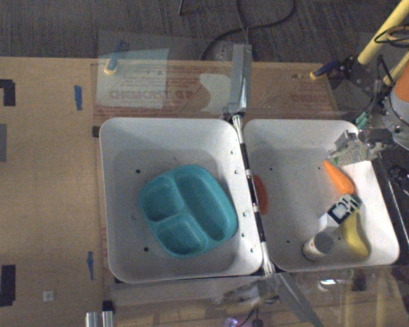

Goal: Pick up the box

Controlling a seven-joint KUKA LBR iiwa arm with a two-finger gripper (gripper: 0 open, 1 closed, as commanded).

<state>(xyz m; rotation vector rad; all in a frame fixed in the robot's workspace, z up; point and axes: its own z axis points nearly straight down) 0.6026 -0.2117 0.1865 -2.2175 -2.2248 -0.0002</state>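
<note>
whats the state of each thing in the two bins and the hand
teal divided plate: flat in the left bin, compartments bare
carrot: lying slanted in the right bin
banana: lying by the right wall
box: small, between carrot and banana
white cylinder: on its side
red item: against the divider
hand: over the right bin's far corner

Single fixed camera overhead, slanted down, both bins (116, 182) framed.

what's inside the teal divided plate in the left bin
Nothing visible lies in the teal plate: its three compartments show bare teal. It sits on the left bin floor; whatever is beneath it is covered.
</note>
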